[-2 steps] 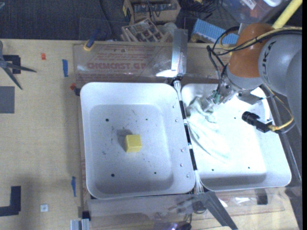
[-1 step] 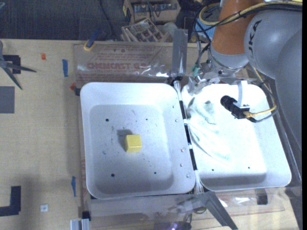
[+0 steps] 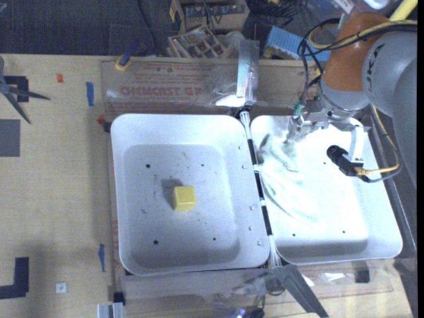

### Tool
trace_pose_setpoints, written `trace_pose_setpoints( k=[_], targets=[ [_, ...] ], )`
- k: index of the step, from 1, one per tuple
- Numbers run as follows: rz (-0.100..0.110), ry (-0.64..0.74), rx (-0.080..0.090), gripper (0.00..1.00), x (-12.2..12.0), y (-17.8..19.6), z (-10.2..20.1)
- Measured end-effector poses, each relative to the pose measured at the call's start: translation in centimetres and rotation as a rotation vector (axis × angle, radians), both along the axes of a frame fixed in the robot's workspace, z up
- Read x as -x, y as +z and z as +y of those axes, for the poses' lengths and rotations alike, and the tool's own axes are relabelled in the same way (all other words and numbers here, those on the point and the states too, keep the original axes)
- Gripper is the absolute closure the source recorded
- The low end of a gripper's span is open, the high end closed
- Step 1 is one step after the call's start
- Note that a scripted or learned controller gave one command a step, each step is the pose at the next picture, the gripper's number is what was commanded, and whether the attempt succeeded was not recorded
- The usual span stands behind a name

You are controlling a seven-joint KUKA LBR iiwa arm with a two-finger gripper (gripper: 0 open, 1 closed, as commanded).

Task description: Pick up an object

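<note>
Lying near the middle of the left bin (image 3: 132, 138): 1 yellow block (image 3: 184, 198). Hovering over the right bin (image 3: 377, 234), well apart from the block: gripper (image 3: 294, 126), grip blurred, cannot tell; holding nothing visible.

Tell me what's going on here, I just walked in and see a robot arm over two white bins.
A grey arm with an orange band reaches in from the right, its gripper low over the far end of the right bin, near some pale crumpled material. A yellow block lies alone in the left bin. Nothing is visibly picked up yet.
</note>
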State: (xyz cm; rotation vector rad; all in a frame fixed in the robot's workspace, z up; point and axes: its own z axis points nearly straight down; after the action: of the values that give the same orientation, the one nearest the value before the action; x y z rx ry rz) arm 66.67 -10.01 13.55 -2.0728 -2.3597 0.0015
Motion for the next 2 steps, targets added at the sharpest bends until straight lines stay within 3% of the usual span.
trace_pose_setpoints(
  k=[1,2],
  targets=[
    [-0.007,0.09,0.003,1.0,-0.1,-4.8,-9.0],
    [-0.004,-0.256,0.001,1.0,-0.1,0.4,-8.6]
  ],
)
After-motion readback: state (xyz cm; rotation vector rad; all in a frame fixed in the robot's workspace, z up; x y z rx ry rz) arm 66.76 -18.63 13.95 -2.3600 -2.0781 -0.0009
